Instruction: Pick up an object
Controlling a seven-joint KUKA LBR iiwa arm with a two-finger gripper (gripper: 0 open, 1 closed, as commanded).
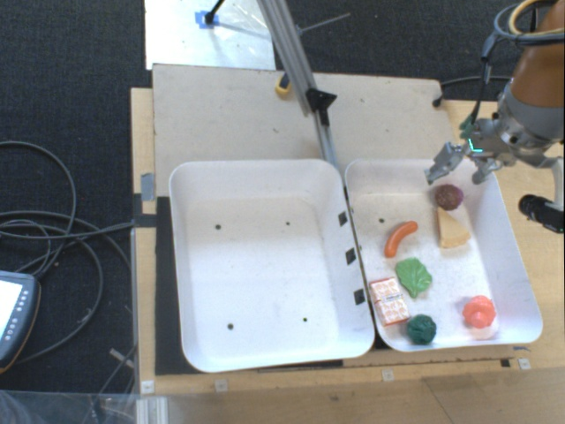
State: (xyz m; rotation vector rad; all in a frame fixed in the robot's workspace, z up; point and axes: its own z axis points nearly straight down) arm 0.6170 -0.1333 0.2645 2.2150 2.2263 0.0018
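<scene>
Nearest the camera, along the 6 o'clock rim of the right bin (521, 300), sit three items: a dark green round piece (421, 329) at about 7 o'clock in that bin, a small red-and-white box (388, 300) just beside it toward 9 o'clock, and a red-orange round object (479, 313) at about 5 o'clock. A step farther in, a green leafy piece (413, 276) lies near the bin's centre, close to the box but apart from it. Beyond it, toward 11 o'clock, an orange sausage (400, 238) lies tilted on the bin floor. At roughly 2 o'clock from the leafy piece rests a pale yellow cheese wedge (453, 229), and just beyond the wedge, touching or nearly touching it (the gap is too fine to judge), sits a dark maroon ball (448, 196).

The left bin (190, 263) lies at 9 o'clock of the right one, their rims meeting along the middle.

Farthest back, the gripper (461, 168) hangs over the 12 o'clock end of the right bin, just above and beyond the maroon ball, with its two fingers spread apart and nothing between them. The arm's orange band (540, 76) rises behind it at 1 o'clock. A slanted grey pole (291, 42) crosses the bench (229, 113) toward 11 o'clock.
</scene>
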